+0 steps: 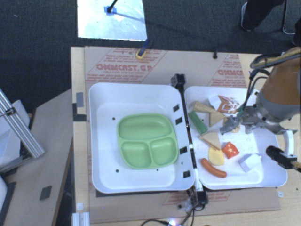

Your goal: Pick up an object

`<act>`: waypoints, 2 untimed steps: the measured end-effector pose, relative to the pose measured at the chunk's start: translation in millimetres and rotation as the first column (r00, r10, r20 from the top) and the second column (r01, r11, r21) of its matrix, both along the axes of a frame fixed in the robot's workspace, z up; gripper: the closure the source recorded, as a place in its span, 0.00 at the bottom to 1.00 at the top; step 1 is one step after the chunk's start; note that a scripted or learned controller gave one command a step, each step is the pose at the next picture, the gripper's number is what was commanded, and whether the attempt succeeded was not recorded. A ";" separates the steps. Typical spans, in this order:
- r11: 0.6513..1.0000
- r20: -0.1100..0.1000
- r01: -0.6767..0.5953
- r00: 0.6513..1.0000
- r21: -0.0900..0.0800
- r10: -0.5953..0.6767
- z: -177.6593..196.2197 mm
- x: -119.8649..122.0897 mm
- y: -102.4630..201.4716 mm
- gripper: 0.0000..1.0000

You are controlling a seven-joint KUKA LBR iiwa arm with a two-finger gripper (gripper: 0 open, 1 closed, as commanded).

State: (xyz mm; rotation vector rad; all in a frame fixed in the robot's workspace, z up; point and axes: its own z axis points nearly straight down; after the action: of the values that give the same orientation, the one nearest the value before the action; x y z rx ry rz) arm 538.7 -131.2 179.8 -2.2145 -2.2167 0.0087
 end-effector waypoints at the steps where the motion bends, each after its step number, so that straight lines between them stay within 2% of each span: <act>1: 1.000 0.011 -0.002 1.000 -0.002 0.002 5.3 2.9 0.1 0.00; 2: 1.000 0.006 0.000 1.000 -0.001 0.000 -39.1 -2.1 -4.7 0.00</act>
State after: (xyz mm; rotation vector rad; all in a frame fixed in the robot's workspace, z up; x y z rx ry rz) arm 536.6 -135.8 140.7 -2.2182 -2.2204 0.0027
